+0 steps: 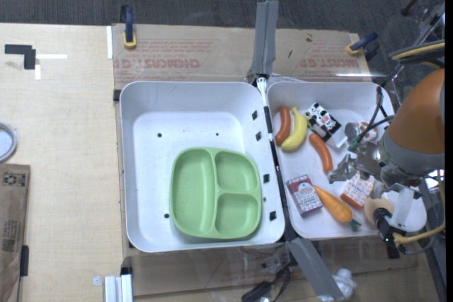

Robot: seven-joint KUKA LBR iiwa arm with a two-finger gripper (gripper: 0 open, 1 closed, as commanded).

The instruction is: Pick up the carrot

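Two white bins side by side on a bench.

Left bin (156, 117): a green plate (216, 193) with three compartments, lying toward the edge nearest the camera.

Right bin (318, 84): near the far left corner, a reddish sausage (283, 125) and a banana (298, 131), touching along their lengths. Just beside them, toward the far edge, a black-and-white carton (323, 119). Toward the middle, a second orange sausage (322, 153), slanted. Near the edge nearest the camera, a red box (304, 195), and just beside it the carrot (333, 204), lying flat on the bin floor at a slant, its thick end next to the box, its narrow end (with a bit of green) pointing at the near right corner.

Over the right side of that bin, the arm (417, 125), grey and orange, reaching in from the right. Below it the gripper (358, 167), hanging over a red-and-white packet (357, 190), close to the carrot, on its far right side, but not around it. Open or closed: cannot tell, too cluttered with cables and metal parts. Nothing seen held.

Outside the bins: two blue-and-yellow clamps (127, 30) at the far corners of the brown board beneath, and a tape roll (4, 143) at the bench's left edge.
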